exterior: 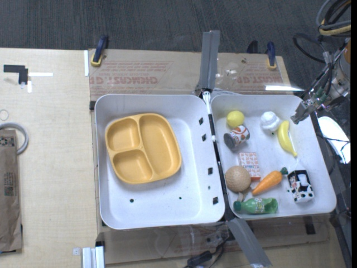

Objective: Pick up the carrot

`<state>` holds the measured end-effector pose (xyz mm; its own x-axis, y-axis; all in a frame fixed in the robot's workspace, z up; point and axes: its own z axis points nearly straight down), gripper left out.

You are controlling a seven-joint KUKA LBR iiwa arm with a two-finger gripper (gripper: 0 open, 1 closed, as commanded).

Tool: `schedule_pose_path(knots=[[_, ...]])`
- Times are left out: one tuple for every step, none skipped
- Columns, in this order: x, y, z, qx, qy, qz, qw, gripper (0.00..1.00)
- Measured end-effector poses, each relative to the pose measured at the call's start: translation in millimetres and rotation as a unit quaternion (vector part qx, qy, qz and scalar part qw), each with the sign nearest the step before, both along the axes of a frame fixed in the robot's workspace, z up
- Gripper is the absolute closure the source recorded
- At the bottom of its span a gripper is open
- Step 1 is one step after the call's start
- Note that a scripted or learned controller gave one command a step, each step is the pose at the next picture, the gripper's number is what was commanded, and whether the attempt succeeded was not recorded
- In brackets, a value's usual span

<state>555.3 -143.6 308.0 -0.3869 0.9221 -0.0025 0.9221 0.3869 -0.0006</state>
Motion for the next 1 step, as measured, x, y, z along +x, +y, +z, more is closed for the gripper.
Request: schedule_pose_path(knots=[[-54.5, 35.8, 24.5, 0.0007, 0.001, 0.16, 0.9871, 1.0]])
